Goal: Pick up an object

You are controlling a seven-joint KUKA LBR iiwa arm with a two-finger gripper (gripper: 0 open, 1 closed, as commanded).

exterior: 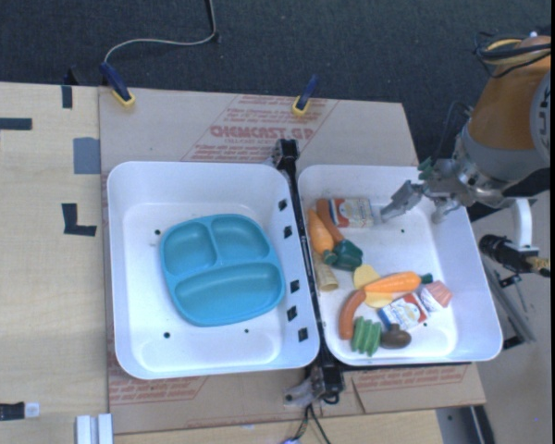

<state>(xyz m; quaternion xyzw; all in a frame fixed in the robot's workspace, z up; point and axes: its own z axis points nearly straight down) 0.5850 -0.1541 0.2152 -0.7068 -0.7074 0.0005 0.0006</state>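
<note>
The right bin (pixel 467 276) holds several toy foods: an orange carrot (pixel 393 283), a small labelled can (pixel 353 213), an orange piece (pixel 320 232), a green piece (pixel 344 253), a red sausage (pixel 350 312) and a little carton (pixel 402 313). My gripper (pixel 418 207) hangs over the bin's far right part, to the right of the can and apart from it. Its two grey fingers are spread, one finger (pixel 396 203) pointing left toward the can, and nothing sits between them.
The left bin (pixel 129 248) carries a blue divided plate (pixel 222 268). A black clip strip (pixel 294 248) runs along the joint between the bins. Cardboard lies under both bins, with yellow clamps (pixel 305 100) at its far edge.
</note>
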